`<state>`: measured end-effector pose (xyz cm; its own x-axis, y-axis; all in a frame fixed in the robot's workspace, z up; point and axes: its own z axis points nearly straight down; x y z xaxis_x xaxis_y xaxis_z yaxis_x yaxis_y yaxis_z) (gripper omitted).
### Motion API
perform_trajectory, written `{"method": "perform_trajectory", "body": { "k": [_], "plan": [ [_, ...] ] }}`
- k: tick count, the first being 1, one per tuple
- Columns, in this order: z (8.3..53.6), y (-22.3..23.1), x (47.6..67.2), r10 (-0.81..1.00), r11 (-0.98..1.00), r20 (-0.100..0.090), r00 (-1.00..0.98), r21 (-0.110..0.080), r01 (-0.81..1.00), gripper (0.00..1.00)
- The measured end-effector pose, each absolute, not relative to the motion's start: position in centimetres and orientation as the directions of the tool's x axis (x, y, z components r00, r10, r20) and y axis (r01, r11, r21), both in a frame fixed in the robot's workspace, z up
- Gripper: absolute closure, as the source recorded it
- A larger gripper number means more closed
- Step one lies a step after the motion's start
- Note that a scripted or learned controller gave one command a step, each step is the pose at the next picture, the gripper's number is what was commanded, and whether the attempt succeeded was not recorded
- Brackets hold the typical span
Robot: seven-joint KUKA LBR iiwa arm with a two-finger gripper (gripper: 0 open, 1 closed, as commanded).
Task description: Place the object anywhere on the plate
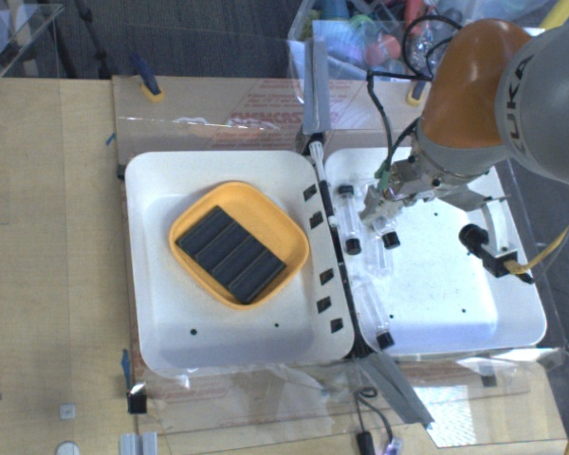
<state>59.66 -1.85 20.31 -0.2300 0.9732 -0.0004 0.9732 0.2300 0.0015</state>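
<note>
Already the dark ridged block lies flat on the yellow plate, at about nine o'clock in the left bin. At three o'clock, the gripper hangs over the right bin; whether it is open cannot be told.

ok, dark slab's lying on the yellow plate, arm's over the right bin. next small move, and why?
Probably just lift the gripper straight up and hold. The dark ribbed slab already lies flat inside the yellow plate in the left bin, while the gripper hangs low over the right bin, apart from it.
</note>
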Motion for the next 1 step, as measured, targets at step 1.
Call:
{"method": "perform_trajectory", "body": {
  "k": [1],
  "plan": [
    [19.74,2.74,61.81,0.932,0.362,-0.001,-0.362,0.002,0.932,1.0]
  ]
}}
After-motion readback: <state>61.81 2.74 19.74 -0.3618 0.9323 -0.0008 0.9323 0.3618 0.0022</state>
